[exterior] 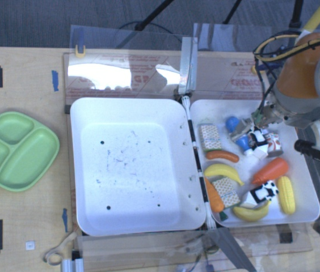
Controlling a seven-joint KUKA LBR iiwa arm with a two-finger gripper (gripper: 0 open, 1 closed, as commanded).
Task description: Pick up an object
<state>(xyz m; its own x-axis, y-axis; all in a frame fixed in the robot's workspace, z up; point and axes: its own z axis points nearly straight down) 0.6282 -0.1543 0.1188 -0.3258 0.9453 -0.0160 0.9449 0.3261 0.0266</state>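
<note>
While the grey arm with the orange band (299, 72) reaches in from the right, its two-finger gripper (260, 119) sits low over the upper part of the right white bin (313, 205). Can't tell the grasp state: the wrist hides it from above.

Right bin is crowded:
- small blue cylinder pieces (238, 132) just left of the gripper, touching a grey bar
- black-and-white toy (258, 138) and red-and-white can (273, 145) right below the gripper, close together
- tan checkered wafer block (210, 136) near the bin's left wall
- orange-red sausage (222, 156) just under that wafer
- yellow plastic banana (223, 171) below the sausage
- orange carrot (270, 169) mid-bin, tilted
- yellow corn cob (286, 194) at the right side, upright in frame
- second black-and-white toy (264, 192) between carrot and corn
- second banana (252, 212) along the bottom wall
- second checkered wafer (226, 190) at lower left, beside a small orange carrot (214, 198) at the divider

Nothing is visibly lifted; all items lie on the bin floor.

Left white bin (86, 118) shows faint blue scuffs. Green three-compartment plastic tray (16, 149) sits on the wooden bench (18, 231), well apart to the left.
</note>
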